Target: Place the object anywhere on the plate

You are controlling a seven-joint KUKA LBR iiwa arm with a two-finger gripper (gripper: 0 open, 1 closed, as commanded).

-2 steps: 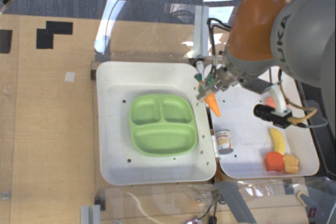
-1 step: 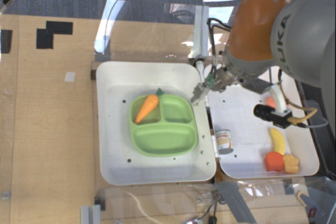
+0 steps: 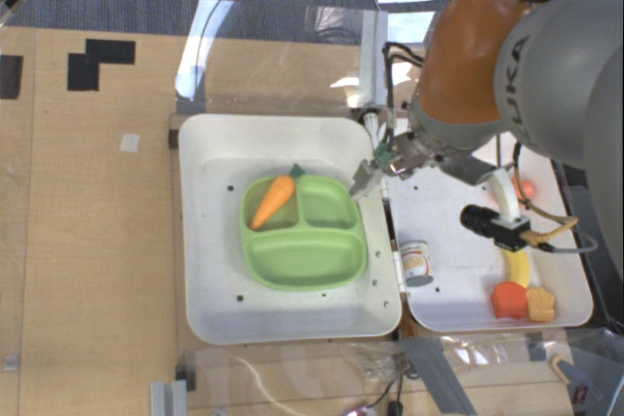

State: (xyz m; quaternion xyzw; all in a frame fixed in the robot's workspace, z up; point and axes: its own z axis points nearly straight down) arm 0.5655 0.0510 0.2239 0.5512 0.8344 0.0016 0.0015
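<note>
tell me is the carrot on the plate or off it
On it. The carrot lies tilted in the upper left compartment of the green plate, inside the left bin.

- One counter (image 3: 88, 239), light wood.
- Two shallow white bins: a left bin (image 3: 210, 307) and a right bin (image 3: 458, 297), side by side.
- One green plate (image 3: 302, 258) with three compartments, in the left bin.
- One toy carrot (image 3: 272, 201), orange with a green top, lying in the plate's upper-left compartment.
- One small can (image 3: 415, 263), in the right bin near the wall between the bins.
- One banana (image 3: 518, 266), yellow, in the right bin.
- One orange-red toy (image 3: 507, 300) and one yellow toy (image 3: 541, 305), touching, in the right bin's near corner.
- One arm (image 3: 546, 63) with one end effector (image 3: 375, 168).
</note>
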